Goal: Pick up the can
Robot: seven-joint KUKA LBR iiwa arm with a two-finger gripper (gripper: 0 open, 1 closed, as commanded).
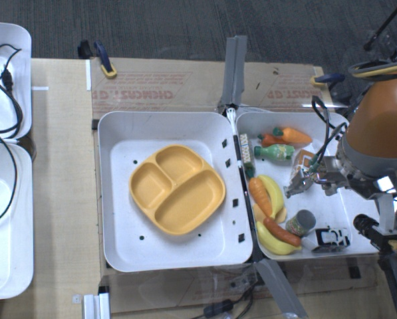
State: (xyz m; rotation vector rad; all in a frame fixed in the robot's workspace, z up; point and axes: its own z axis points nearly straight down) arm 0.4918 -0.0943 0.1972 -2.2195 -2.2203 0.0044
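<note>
Camera view: gripper [298,186], fingers spread and holding nothing, hangs above the can [302,222], which touches a carrot [281,232]; risk of pinching both.

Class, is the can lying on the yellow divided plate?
No, the can lies in the right bin, beside the bananas.

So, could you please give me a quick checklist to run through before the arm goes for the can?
1. Can in view in the right bin, lying on its side: ok.
2. Gripper over the same bin, up and left of the can, not yet on it: ok.
3. Nothing between the fingers: cannot tell.
4. Room around the can: not ok; a carrot and banana touch its left side.
5. Black-and-white item lies apart on the can's right: ok.
</note>
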